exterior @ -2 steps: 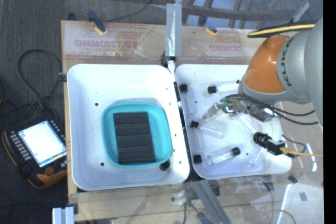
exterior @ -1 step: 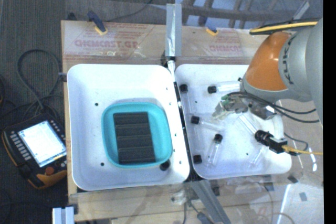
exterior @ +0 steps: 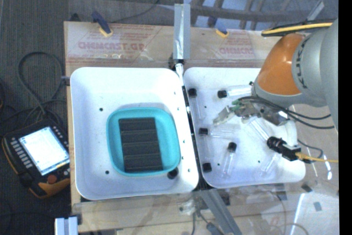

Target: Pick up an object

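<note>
Grey KUKA arm [exterior: 308,63], orange band, part of "KUKA" lettering visible, over right white bin [exterior: 209,77]. Gripper [exterior: 247,109] sits among clear plastic black-capped tubes [exterior: 228,157]; grip state unreadable. Left bin [exterior: 88,85]: teal tray [exterior: 114,143] with ribbed black insert. Board reads "CHEMCAST".
</note>
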